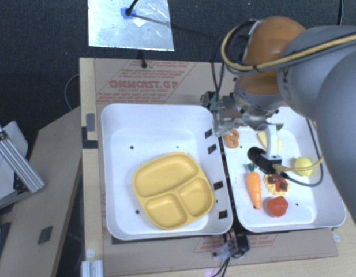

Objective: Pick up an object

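Observation:
My gripper (228, 126) hangs over the far left corner of the right bin (325, 212), close to the wall between the two bins. Just under it is a small orange ring-shaped item (231, 137); I cannot tell whether the gripper touches it. Further forward in the same bin lie a carrot (254, 189), a red tomato (276, 206), a small brown and yellow food piece (276, 183), a yellow lemon (303, 165) and a pale yellow piece (262, 138). The arm hides the bin's far right part.
The left bin (117, 154) holds a yellow divided plate (173, 189) near its front. A cardboard sheet (143, 82) lies under both bins. A shiny square plate (130, 16) stands behind the bench.

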You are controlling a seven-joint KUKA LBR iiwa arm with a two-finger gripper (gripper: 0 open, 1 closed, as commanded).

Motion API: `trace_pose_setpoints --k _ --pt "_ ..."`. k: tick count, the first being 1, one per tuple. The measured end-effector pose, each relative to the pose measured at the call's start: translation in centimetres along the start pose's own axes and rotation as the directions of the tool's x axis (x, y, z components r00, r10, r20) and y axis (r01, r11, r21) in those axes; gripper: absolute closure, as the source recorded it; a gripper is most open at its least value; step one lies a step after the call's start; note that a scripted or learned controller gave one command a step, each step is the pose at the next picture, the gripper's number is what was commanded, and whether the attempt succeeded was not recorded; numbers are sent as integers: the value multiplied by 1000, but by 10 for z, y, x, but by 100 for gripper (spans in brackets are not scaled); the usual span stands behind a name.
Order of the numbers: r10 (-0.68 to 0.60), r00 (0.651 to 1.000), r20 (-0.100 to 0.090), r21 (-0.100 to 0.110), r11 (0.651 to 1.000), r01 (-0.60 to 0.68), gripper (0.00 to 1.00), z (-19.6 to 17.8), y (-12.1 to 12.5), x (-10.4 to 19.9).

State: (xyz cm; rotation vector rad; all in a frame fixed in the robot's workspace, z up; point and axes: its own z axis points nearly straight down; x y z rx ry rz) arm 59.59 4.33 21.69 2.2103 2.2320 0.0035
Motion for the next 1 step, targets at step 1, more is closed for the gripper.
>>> trace_pose_setpoints --k 1 --pt "1 1000 0 -2 1000 -1 100 0 23 48"
